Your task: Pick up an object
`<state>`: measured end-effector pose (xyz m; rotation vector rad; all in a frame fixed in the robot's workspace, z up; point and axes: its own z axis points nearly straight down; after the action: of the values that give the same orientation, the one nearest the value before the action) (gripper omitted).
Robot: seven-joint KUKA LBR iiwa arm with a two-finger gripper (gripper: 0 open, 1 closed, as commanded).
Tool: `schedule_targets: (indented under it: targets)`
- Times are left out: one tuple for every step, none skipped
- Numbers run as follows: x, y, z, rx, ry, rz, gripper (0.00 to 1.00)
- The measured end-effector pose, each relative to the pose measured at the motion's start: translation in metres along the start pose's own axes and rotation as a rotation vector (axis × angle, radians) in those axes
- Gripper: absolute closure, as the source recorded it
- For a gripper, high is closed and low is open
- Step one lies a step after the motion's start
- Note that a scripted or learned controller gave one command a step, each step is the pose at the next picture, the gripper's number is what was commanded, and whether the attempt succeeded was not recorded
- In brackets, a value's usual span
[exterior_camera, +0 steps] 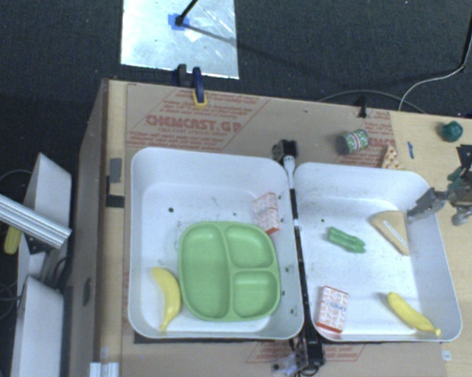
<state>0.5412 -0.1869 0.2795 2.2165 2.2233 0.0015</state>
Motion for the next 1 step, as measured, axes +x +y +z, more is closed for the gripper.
schedule_targets:
  targets:
    - [0.0390,0.0174,0.0996,0.003,0.001,-0.001,0.00]
